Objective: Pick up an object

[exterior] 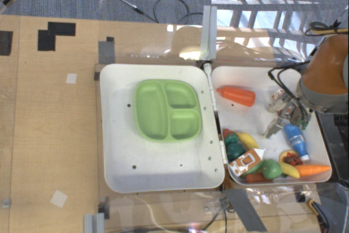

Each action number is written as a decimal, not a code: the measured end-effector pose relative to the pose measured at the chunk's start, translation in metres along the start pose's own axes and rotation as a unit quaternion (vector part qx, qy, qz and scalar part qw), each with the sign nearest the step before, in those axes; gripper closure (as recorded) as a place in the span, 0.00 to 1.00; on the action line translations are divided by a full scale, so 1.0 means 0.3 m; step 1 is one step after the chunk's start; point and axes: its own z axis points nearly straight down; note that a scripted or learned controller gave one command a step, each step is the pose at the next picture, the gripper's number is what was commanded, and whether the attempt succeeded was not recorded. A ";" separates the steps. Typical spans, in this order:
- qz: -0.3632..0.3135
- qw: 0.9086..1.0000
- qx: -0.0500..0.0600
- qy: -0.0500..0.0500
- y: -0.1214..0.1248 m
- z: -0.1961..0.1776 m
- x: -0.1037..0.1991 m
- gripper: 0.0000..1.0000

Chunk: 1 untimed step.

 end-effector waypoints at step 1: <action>-0.069 0.998 -0.001 0.000 -0.046 0.000 -0.007 0.00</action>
